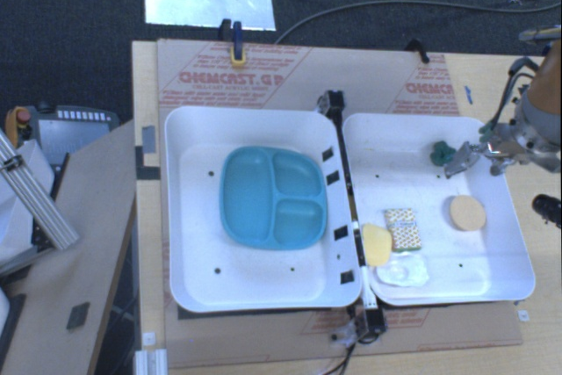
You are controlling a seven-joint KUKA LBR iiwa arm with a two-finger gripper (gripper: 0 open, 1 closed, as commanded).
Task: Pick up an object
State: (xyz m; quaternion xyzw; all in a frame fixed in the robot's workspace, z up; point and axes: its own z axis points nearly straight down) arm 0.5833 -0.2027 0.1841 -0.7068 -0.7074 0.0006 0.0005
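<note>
My gripper reaches in from the right over the upper right part of the right bin. It is open, and nothing shows between its fingers. A small dark green object lies on the bin floor just left of the nearer fingertip, close to it or touching it. Further toward the front lie a round tan disc, a small patterned box, a yellow piece against the bin's left wall and a white crumpled piece.
The left bin holds a blue divided plate. A black divider with clips runs between the bins. A cable lies on the floor behind the bench, and a pendant sits at the far left.
</note>
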